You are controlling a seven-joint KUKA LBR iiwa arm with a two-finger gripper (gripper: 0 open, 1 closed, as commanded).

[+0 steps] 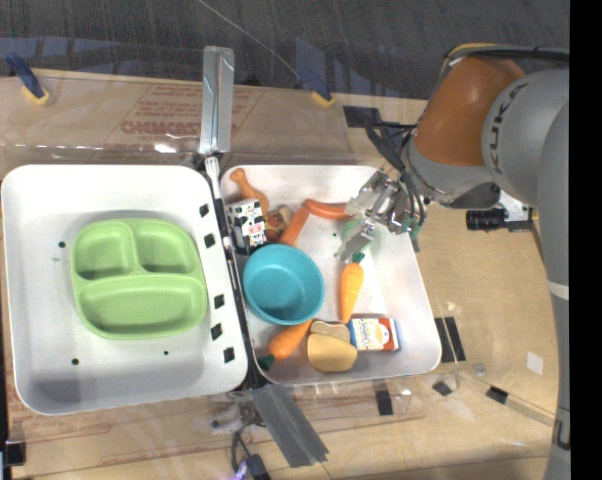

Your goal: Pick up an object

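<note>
My gripper [359, 223] hangs over the upper right part of the right bin [418, 298], with nothing visible between its fingers. Just below it lies an orange carrot [350, 288], stem end up. A blue bowl [282, 283] sits at the bin's left middle. An orange sausage-shaped piece [326, 208] lies beside the gripper on its left, with another carrot [293, 225] slanting under it. Near the front edge are a yellow bread-like piece [332, 350], a small carton [373, 334] and an orange piece [290, 340].
The left bin [31, 298] holds a green divided plate [138, 276]. A small black-and-white box [247, 220] and an orange toy [247, 188] lie at the right bin's back left. A metal bar [217, 98] stands between the bins at the back.
</note>
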